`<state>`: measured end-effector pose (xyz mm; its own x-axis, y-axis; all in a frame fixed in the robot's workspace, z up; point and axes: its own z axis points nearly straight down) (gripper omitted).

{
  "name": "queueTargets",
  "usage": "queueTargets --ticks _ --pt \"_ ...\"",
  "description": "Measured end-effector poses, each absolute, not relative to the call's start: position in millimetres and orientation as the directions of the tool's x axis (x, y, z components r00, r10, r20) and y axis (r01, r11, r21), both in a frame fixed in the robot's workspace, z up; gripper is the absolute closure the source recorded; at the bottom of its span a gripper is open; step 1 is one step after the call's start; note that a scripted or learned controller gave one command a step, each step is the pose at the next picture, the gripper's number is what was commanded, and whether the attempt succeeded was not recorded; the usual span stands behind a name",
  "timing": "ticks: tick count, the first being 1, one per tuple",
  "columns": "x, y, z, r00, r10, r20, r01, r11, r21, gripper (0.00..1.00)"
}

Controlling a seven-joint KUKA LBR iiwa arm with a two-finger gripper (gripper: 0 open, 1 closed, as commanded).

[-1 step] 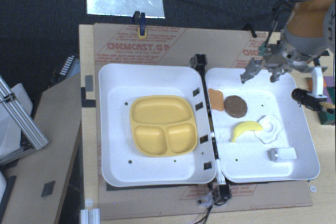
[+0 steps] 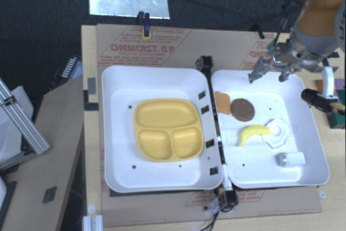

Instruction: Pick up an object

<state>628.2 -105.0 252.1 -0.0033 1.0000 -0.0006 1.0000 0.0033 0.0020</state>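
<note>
The right bin (image 2: pixel 308 116) holds a brown round patty (image 2: pixel 243 110), an orange slice (image 2: pixel 222 102) beside it at the left, a yellow banana (image 2: pixel 253 133), a white fried egg (image 2: pixel 275 134) touching the banana's right end, and a small white and grey block (image 2: pixel 290 159) near the front. My gripper (image 2: pixel 269 72) hangs above the bin's far edge, behind the patty. Its two fingers are spread apart with nothing between them.
The left bin (image 2: pixel 116 116) holds a yellow three-compartment tray (image 2: pixel 165 129). A black hinge strip (image 2: pixel 212 116) runs between the bins. A yellow clamp (image 2: pixel 146 30) sits at the bench's far edge. Dark and orange items (image 2: pixel 324 92) lie to the right of the right bin.
</note>
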Motion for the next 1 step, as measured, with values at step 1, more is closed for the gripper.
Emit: queueTargets --ticks 1 --pt "621.1 -111.9 196.0 -0.001 1.000 0.000 1.000 0.001 -0.003 0.00"
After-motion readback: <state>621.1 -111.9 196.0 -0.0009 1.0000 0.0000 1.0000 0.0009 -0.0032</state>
